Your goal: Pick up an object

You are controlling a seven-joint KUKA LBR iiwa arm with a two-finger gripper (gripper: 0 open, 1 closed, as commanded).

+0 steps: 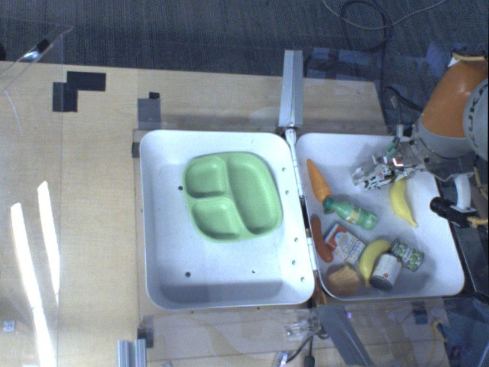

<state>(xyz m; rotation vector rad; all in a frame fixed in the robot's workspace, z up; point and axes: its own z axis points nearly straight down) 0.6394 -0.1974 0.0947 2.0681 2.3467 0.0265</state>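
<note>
My gripper (372, 176) hangs over the upper middle of the right bin (451, 285), its metal fingers pointing left with nothing visible between them. Just right of it lies a yellow banana (402, 201). An orange carrot (318, 180) lies to its left near the bin's left wall. Below the gripper sit a green bottle (351, 212), a small printed packet (348, 245), a second banana (373, 257), a tin can (385, 272), a green can (409, 255), a red sausage-like piece (319, 239) and a brown bread-like piece (343, 279).
The left bin (164, 274) holds a green divided plate (231, 194). A metal post (290, 90) stands between the bins at the back. The arm's orange band (451, 102) fills the upper right, above the right bin's far corner.
</note>
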